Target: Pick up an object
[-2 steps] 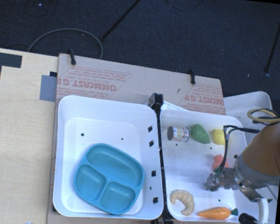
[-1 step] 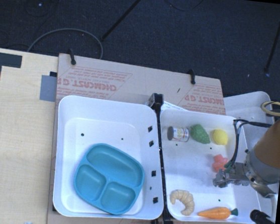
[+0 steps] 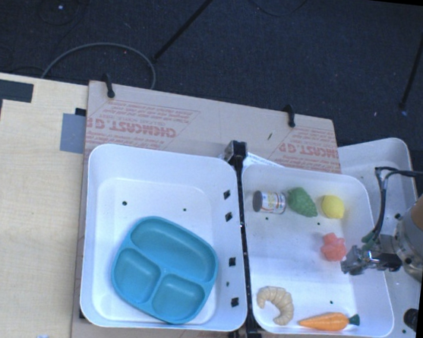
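Note:
The right bin (image 3: 300,290) holds several small toy foods. A small can (image 3: 270,202) lies on its side at the back, next to a green vegetable (image 3: 301,201) and a yellow lemon (image 3: 332,207). A red strawberry-like piece (image 3: 333,247) sits near the right wall. At the front lie a pale croissant (image 3: 277,303) and an orange carrot (image 3: 325,321). My gripper (image 3: 355,262) hangs at the bin's right side, just right of the red piece and slightly nearer the front. Nothing shows between its fingers.
The left bin (image 3: 109,190) holds a blue divided plate (image 3: 165,269). A black divider with clips (image 3: 235,236) runs between the two bins. Cables (image 3: 382,201) loop by the arm at the right. Cardboard (image 3: 201,129) lies under the bins.

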`<control>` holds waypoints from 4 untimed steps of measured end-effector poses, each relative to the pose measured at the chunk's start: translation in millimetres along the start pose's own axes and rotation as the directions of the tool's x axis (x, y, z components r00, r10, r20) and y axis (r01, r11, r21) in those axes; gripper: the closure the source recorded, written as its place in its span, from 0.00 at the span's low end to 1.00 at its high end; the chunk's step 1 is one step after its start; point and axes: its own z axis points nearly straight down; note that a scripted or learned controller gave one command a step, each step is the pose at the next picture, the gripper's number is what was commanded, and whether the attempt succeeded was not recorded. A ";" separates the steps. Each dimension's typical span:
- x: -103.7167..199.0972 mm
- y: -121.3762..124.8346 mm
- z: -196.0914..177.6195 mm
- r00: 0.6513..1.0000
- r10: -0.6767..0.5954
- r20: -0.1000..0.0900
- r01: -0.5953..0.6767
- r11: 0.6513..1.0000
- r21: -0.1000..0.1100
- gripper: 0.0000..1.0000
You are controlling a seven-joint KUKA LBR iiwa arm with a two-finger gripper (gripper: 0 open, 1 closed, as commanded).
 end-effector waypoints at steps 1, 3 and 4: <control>2.7 5.7 -61.8 1.000 -0.006 0.000 0.006 1.000 -0.002 1.00; 112.9 34.0 -49.2 1.000 -0.009 -0.004 0.009 1.000 0.005 1.00; 157.5 43.2 -49.2 1.000 -0.008 -0.003 0.008 1.000 0.006 1.00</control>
